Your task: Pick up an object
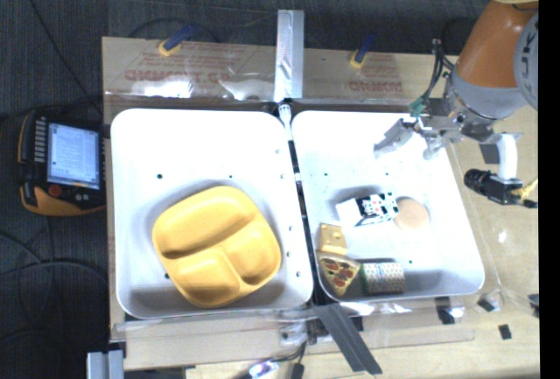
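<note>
Tool (409, 137) open over right bin; round tan object (412, 214).

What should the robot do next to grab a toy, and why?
Probably move the end effector down and toward the small round tan object in the right bin. The end effector sits over the bin's far right part with nothing between its fingers, while the objects lie nearer the front. The round one sits a little apart, so it looks easiest.

the pincer (409, 138) hangs, seemingly open, over the right bin (455, 193), apart from the yellow tray (217, 244).
</note>
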You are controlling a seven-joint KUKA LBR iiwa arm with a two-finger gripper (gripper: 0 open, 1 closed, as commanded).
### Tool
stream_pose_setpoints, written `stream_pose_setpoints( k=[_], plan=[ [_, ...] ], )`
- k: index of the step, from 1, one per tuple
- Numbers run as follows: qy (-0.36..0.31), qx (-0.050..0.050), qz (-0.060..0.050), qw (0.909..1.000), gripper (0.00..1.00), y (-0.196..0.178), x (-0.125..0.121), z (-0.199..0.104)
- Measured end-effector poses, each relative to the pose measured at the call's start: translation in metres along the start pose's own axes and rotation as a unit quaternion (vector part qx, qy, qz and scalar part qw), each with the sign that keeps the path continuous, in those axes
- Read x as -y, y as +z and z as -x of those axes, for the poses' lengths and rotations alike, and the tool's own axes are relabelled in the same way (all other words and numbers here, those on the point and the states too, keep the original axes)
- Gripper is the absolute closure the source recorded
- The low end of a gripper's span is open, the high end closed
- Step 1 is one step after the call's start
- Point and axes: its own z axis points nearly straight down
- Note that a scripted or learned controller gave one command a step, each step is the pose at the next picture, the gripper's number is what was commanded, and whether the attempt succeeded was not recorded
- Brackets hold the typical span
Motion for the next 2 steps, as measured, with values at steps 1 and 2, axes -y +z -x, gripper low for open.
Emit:
stream_pose_setpoints(
  k=[1, 2],
  plan=[
    [0.013, 0.000, 0.000, 0.9999, 0.00, 0.076, 0.064, 0.038],
    [0.008, 0.001, 0.016, 0.9998, 0.00, 0.103, 0.047, 0.050]
  ],
)
